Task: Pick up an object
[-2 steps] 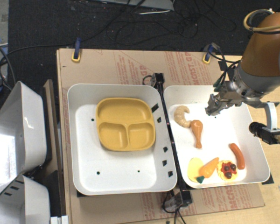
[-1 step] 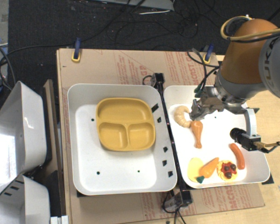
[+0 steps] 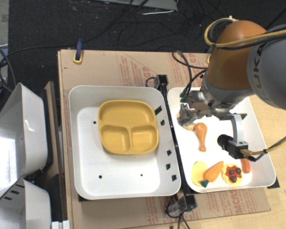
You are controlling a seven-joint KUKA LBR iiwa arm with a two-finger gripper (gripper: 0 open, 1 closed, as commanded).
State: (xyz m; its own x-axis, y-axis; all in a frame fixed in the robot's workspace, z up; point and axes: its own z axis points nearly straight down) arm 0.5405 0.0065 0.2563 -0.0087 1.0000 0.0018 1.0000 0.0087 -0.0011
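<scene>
the grey arm's orange-banded wrist [image 3: 236, 46] looms over the right white bin [image 3: 262, 142]; its gripper [image 3: 187, 119] touches the orange plastic drumstick [image 3: 201, 133], claw state unclear.

Two bins [image 3: 86, 128], one yellow tray [image 3: 128, 126]

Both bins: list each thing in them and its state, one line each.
Divided yellow tray: flat, upright in the left bin.
Toy drumstick: lying in the right bin, beside the gripper.
Toy carrot: lying near the front rim.
Gripper: lowered over the right bin.
</scene>
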